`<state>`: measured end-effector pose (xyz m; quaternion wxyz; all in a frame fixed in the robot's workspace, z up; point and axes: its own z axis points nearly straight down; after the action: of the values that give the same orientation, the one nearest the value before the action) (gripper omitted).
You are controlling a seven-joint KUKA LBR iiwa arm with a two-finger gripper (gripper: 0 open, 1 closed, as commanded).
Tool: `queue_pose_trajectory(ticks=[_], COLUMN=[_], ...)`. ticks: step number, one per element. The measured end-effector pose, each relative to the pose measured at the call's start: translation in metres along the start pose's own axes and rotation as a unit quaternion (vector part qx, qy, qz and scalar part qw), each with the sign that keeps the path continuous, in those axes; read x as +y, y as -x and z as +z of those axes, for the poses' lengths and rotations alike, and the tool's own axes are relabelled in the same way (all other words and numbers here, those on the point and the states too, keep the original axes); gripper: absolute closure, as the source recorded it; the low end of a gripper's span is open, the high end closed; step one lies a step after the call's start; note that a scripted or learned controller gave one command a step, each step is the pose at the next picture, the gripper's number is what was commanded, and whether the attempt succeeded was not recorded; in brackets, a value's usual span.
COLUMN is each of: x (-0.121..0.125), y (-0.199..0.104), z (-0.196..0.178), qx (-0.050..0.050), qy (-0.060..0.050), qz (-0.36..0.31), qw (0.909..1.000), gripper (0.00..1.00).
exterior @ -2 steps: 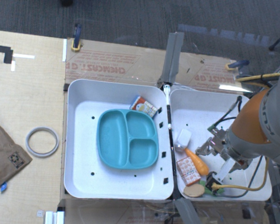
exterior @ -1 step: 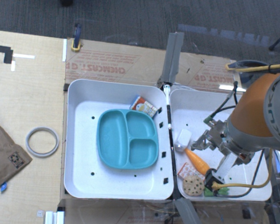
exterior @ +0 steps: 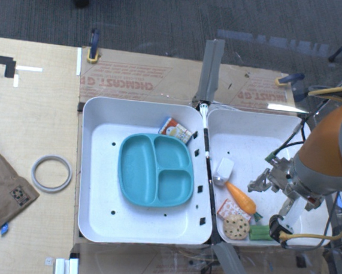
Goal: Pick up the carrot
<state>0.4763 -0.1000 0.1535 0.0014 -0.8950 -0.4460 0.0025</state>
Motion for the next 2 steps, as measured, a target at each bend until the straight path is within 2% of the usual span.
queue_pose_trajectory(ticks=[1, 2], x=[0.0, 0.0002], y=[-0.0049, -0.0059], z=[0.0586, 0.0495], qx=[0.002, 0.003], qy=[0.005, 0.005], qz=[-0.251, -0.249], qw=[0.9681, 0.9685], gripper=[0.0, 1.0])
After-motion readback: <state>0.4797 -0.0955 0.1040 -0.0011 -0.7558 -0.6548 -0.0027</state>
